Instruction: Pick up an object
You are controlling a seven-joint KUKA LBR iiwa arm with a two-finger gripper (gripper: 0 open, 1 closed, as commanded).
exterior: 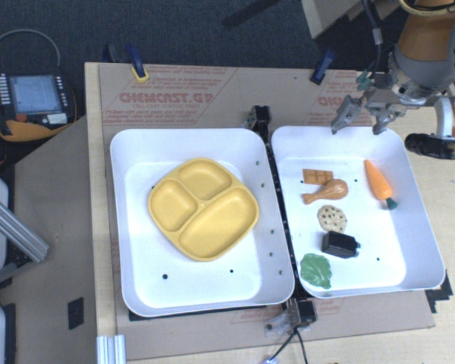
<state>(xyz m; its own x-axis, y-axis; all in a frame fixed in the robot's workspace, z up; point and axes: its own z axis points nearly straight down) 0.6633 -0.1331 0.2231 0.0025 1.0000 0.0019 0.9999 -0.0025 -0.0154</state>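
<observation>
Five small toy foods in right bin (pixel 417 203), gripper (pixel 361 117) open above.

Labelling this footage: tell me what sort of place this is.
Probably a robotics lab bench: a robot arm over two white bins, toy food such as a carrot, and a teach pendant alongside.

Dark blue-grey carpet floor (pixel 174 21), brown cardboard-covered bench (pixel 212 89), handheld control pendant (pixel 34 101) at left, aluminium rail (pixel 15 230)
</observation>
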